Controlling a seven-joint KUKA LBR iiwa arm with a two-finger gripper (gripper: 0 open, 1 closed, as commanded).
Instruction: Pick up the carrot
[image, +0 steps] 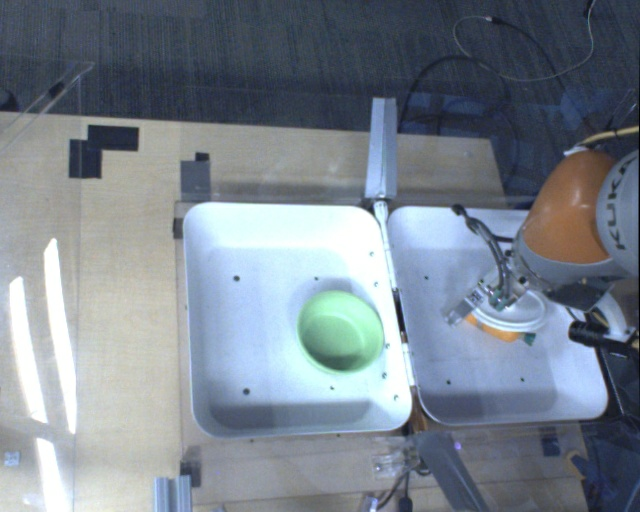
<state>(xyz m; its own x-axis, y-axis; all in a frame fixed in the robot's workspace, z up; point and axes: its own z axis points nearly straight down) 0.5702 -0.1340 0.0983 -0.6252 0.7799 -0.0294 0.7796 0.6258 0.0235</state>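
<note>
From the overhead camera view, the tool hangs low over the right bin, near its right edge. A sliver of orange carrot peeks from beneath it. Whether the tool is apart or together, I cannot tell. A green bowl sits in the left bin.

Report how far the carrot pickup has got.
Done: the arm has reached into the right bin and the gripper sits low over the carrot, an orange sliver beneath the wrist. In hand: whether it is gripped cannot be judged. Left: lifting it clear. The green bowl sits in the left bin.
</note>
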